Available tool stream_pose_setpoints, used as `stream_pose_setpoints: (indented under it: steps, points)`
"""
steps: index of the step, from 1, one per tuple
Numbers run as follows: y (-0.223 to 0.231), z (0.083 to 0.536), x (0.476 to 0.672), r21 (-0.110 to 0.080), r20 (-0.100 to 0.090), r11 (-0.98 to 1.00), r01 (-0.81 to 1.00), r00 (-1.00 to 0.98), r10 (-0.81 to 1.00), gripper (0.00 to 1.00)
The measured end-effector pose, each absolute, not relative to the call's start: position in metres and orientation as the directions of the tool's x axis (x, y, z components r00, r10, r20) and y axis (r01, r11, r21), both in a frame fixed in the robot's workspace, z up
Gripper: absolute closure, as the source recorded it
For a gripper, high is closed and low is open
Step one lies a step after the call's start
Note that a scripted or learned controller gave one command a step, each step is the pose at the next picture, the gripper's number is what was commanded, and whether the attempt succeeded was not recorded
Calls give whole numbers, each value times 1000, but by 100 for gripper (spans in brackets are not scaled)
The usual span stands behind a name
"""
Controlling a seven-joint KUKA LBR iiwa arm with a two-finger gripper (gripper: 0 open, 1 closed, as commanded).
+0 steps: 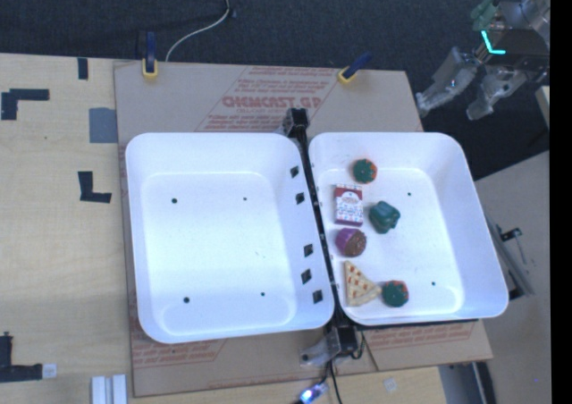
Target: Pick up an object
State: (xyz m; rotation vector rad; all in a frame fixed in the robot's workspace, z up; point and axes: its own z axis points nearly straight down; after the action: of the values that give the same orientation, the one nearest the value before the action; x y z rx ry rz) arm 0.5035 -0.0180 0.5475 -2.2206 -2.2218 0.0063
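At the near edge of the counter (54,241) you have two shallow white bins side by side on a brown cardboard sheet (268,98). The left bin (143,170) shows four small dark dots on its floor. The right bin (447,161) carries all the objects, grouped toward its left half, close to the shared wall.

Nearest you, in the right bin's front left corner, a pizza-slice-shaped toy (358,286) lies flat, and a small green and red piece (394,293) sits just beside it on the right, touching or nearly so. Next back, a round dark red and purple piece (350,241) lies close to the dividing wall. Behind that, a small red and white box (348,204) lies flat, with a dark green lump (384,216) just to its right, apart from it. Farthest back in the bin sits a round green piece with a red spot (364,170).

Beyond the bins, a yellow clamp (149,64) and a blue and yellow clamp (354,67) pin the cardboard's far edge, and a white cable (201,31) trails off behind them.

The tool (466,94) hangs high at the far right, outside the right bin's far corner and well apart from every object. Its two fingers (440,89) stand spread, with nothing between them.
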Motion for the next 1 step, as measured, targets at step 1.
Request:
stream_pose_setpoints:
  steps: [1]
  points:
    - [-18,558,504,-3,-3,1,1000,-1,1000,100]
